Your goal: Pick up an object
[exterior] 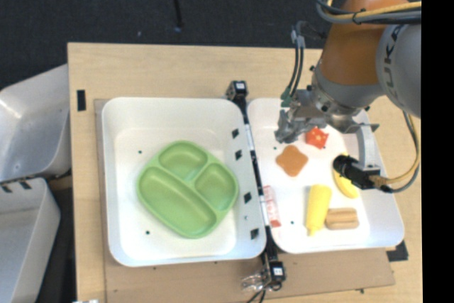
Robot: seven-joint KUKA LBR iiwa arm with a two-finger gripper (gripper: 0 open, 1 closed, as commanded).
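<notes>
The end effector (294, 125) hangs low over the far left part of the right bin (376, 238), just beside a flat orange-brown piece (291, 161) and a small red piece (317, 138). From this slant its opening cannot be told, and nothing is visibly held by it.

The likeliest target is the orange-brown piece, lying flat on the bin floor just near of the tool. It looks like a light toy food item — thin, probably stiff plastic and somewhat slick — so a pinch across its narrower width, with the tips driven right down to the floor, seems the safest hold; a shallow grasp would likely slide off.

Further toward the near right lie a yellow piece (318, 208), a tan block (341, 218) touching it, and a banana-like piece (346, 185). The left bin (113, 238) holds a green divided plate (186, 187). Both bins sit on the desk (142, 60).
</notes>
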